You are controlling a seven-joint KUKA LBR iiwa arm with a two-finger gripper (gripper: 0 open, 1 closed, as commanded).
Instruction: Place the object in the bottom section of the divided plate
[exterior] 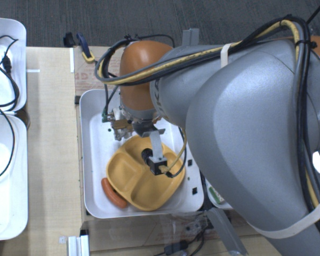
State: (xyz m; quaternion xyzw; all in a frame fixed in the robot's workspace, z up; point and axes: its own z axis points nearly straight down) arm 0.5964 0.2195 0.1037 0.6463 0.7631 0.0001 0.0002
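Pincer (137, 131) near one plate (129, 176), one sausage (112, 193)

The divided plate (133, 180) is looking like smooth yellow plastic with a dull sheen. The white bin (93, 143) is gleaming softly, like hard moulded plastic. The surface (50, 143) is showing a pale, matt wood grain. The arm's grey shell (245, 121) is catching the light with a satin finish, and its orange band (144, 63) is shining glossier. The floor (149, 9) is looking like rough dark carpet.

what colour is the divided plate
Mustard yellow; the divided plate shows best in the camera view.
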